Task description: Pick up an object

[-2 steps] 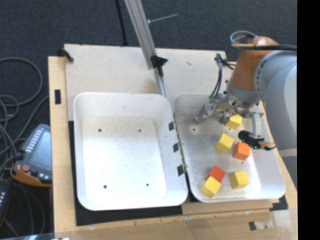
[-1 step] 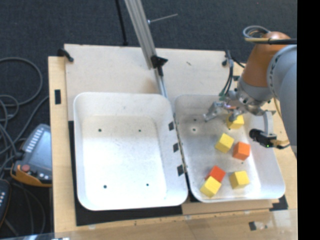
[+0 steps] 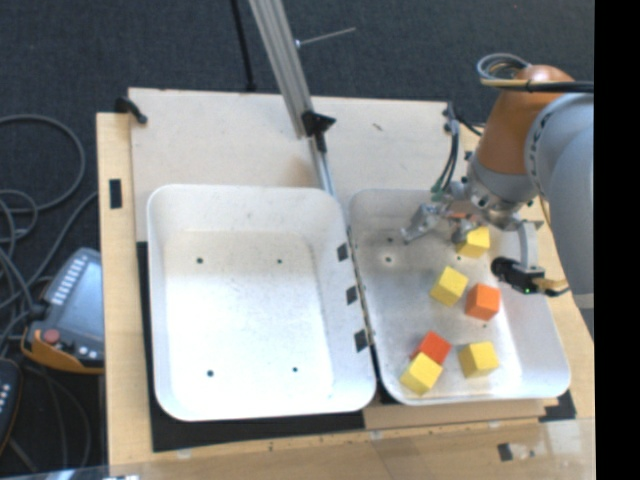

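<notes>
Item: yellow block [image 3: 477, 240], right bin [image 3: 385, 268], upper area, just under tool [image 3: 458, 218]. Tool open/closed: can't tell. Likely light, rigid, smooth; grip across flat opposite faces.

Left bin [image 3: 250, 298] wide open; right bin [image 3: 395, 298] crowded with blocks [image 3: 450, 286] toward the desk's right edge.

six blocks [image 3: 449, 286] lie in the right bin [image 3: 385, 268].
</notes>
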You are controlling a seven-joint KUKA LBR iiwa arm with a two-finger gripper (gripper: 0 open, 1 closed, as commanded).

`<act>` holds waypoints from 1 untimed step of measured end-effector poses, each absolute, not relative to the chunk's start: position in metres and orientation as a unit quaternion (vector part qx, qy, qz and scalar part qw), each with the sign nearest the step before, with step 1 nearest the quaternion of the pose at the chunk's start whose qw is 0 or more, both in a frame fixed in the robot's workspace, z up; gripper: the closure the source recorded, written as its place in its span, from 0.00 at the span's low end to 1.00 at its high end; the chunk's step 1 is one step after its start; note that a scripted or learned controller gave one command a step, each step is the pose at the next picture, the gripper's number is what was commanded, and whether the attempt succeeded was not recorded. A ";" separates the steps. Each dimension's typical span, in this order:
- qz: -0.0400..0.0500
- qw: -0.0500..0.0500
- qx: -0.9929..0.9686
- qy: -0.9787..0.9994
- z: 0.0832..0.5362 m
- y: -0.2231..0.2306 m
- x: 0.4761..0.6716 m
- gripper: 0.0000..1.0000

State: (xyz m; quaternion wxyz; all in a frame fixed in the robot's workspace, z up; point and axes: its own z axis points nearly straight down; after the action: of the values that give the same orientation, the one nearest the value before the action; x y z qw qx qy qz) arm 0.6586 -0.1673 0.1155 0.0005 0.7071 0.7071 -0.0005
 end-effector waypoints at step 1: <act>0.003 0.000 0.707 0.708 0.128 -0.201 0.660 0.00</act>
State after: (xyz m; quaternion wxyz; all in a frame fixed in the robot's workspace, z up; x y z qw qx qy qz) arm 0.6604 -0.2015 0.1282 0.0003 0.7067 0.7075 0.0029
